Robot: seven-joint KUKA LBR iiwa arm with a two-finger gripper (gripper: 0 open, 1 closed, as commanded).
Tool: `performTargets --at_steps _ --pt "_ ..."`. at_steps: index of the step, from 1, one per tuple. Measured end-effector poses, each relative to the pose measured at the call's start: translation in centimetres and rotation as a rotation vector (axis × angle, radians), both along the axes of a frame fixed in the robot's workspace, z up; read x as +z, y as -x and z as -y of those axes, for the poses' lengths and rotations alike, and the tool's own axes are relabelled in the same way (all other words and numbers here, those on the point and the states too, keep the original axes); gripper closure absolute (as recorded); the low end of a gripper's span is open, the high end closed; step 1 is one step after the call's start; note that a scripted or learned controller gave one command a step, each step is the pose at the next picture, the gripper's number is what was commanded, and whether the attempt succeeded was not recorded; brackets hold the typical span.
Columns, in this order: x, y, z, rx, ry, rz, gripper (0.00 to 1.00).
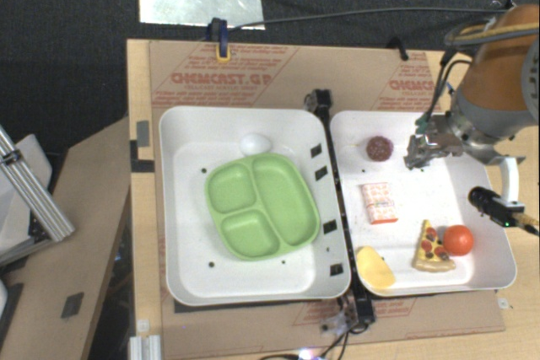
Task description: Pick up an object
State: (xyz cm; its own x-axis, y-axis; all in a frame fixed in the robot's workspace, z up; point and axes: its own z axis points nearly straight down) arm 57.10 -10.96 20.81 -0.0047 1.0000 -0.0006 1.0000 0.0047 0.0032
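**Arm hanging over the right bin, plenty to choose from**

The gripper [419, 153] is hovering at the far end of the right bin [506, 270], just beside a small dark red round thing [379, 148], and nothing is showing between its fingers. Whether they are spread or closed, I cannot tell from this slant. The grey and orange arm [498, 88] is leaning in over the bin's far right corner, shading that wall.

Taking the red-and-white packet [379, 203] in the middle of that bin as our marker: the dark round thing is sitting beyond it, apart from it, with bare white floor all around. Nearer the camera and to the right, a pizza slice toy [431, 248] is lying with a tomato [458, 240] touching its right side. A yellow piece [375, 267] is pressing against the near left corner, tight to the rim. The packet's print is too small to read.

Left of the packet, across the divide, the left bin [181, 181] is holding a green divided tray [261, 206], with a white egg-like thing [256, 144] at its far edge.

The brown board [219, 80] under both bins is reading "CHEMCAST GP" in red.
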Motion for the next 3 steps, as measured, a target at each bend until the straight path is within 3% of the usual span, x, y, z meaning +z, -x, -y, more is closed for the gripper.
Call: performTargets --at_steps 1,3 --pt "3.3 -0.1 0.0 0.0 0.0 0.0 1.0" --pt "1.0 1.9 -10.5 0.002 -0.001 -0.003 1.0"
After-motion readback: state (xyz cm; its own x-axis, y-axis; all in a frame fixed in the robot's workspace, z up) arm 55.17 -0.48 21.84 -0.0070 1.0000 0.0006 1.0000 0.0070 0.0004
